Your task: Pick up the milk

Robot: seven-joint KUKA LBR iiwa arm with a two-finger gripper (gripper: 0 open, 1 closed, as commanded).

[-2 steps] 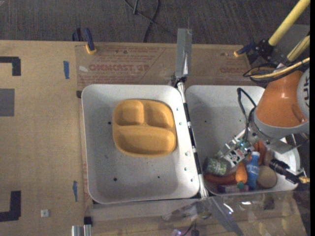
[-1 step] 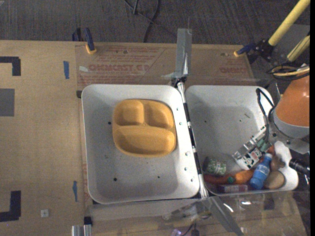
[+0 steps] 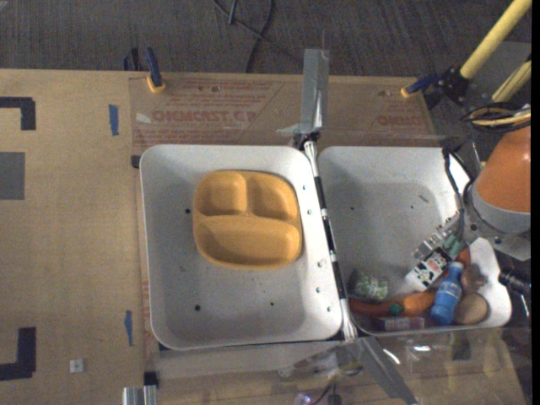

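The milk [image 3: 429, 269] is a small white carton with black cow patches. It lies in the right bin [image 3: 380, 192] near that bin's front right corner. My gripper [image 3: 444, 241] reaches in from the right below the orange-banded wrist [image 3: 510, 172] and hangs just above and behind the carton, close to its upper end. From this angle I cannot make out whether it touches the carton.
Crowded round the milk are a blue bottle [image 3: 447, 294], an orange carrot [image 3: 403, 305], a green-and-white item [image 3: 369, 285], a brown rounded item [image 3: 472, 309] and a small red piece [image 3: 402, 323]. A yellow divided plate [image 3: 247, 218] lies in the left bin [image 3: 169, 294].
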